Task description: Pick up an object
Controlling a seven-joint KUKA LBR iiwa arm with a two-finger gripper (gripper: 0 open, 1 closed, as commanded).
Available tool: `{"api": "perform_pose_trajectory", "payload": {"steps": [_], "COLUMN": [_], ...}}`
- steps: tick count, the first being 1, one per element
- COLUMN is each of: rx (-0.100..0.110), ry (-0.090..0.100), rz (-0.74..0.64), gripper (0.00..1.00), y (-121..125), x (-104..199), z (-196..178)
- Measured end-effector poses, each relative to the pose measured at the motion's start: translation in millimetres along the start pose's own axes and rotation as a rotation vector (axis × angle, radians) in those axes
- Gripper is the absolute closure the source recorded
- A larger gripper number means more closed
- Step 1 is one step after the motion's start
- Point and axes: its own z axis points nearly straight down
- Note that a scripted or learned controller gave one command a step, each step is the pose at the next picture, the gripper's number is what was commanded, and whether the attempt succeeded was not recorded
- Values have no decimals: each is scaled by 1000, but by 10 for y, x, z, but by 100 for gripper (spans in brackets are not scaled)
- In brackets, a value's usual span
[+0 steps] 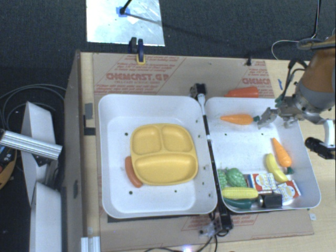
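Note:
My gripper [278,118] hovers over the far right part of the right bin [247,146], its fingers spread with nothing between them. An orange carrot with a green end [237,119] lies just left of the left finger. A second carrot [282,152] and a yellow banana [273,168] lie nearer the front, below the gripper. Along the front wall sit a corn cob [240,193], a green vegetable [233,177], a red and white box [271,182] and a small black item [271,200].
The left bin [115,140] holds a yellow divided plate [163,154] with a reddish sausage [132,172] poking out at its left edge. A red-orange item [242,92] lies on the cardboard beyond the right bin. A black clip [199,91] sits where the bins meet.

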Motion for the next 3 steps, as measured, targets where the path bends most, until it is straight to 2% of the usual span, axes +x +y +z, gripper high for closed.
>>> {"api": "perform_pose_trajectory", "payload": {"steps": [1, 2, 3], "rx": [-2, -2, -5], "ry": [0, 0, 0], "rz": [0, 0, -1], "gripper": [0, 0, 100], "y": [-527, -751, -742], "x": [-85, -43, -44], "z": [97, 637, 530]}}
